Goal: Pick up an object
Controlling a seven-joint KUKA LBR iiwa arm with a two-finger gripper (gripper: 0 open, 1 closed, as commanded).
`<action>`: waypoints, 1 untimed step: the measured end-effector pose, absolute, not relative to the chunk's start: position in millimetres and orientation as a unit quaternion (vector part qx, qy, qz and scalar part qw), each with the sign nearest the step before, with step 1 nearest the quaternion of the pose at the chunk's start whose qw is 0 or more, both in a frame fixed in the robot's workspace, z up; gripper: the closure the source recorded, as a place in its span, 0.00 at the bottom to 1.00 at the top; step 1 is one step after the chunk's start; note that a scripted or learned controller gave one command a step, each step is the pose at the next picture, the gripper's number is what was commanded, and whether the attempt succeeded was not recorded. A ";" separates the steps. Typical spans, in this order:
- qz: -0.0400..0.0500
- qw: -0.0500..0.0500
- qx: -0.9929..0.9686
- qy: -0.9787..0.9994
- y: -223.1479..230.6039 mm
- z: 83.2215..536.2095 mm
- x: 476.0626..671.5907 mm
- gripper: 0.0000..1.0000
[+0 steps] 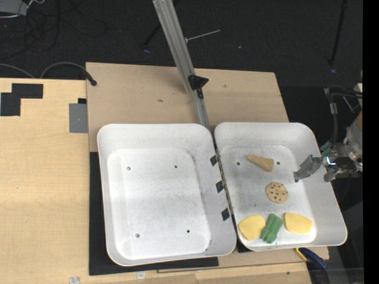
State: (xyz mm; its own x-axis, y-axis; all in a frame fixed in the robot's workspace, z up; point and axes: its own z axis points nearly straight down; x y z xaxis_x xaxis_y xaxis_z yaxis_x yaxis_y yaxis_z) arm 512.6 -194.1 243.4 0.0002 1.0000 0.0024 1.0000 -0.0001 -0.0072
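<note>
resting in the smooth right bin: round speckled cookie; fingers state unclear.

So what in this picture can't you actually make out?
- The gripper, camera view: small and dark over the right bin's edge, so its finger spacing is unreadable.
- The arm: cut off by the right frame edge.
- The green piece: lies between two yellow pieces; touching or overlapping can't be told.
- A blue-and-yellow item: mostly hidden under the right bin's rim.
</note>
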 end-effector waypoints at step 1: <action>0.000 0.001 -0.708 -0.707 -194.8 245.5 513.2 0.00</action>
State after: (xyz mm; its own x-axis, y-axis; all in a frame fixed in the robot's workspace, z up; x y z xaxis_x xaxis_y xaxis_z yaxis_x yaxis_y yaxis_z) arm 513.2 -194.8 245.5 0.0015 1.0000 0.0013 1.0000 -0.0015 -0.0025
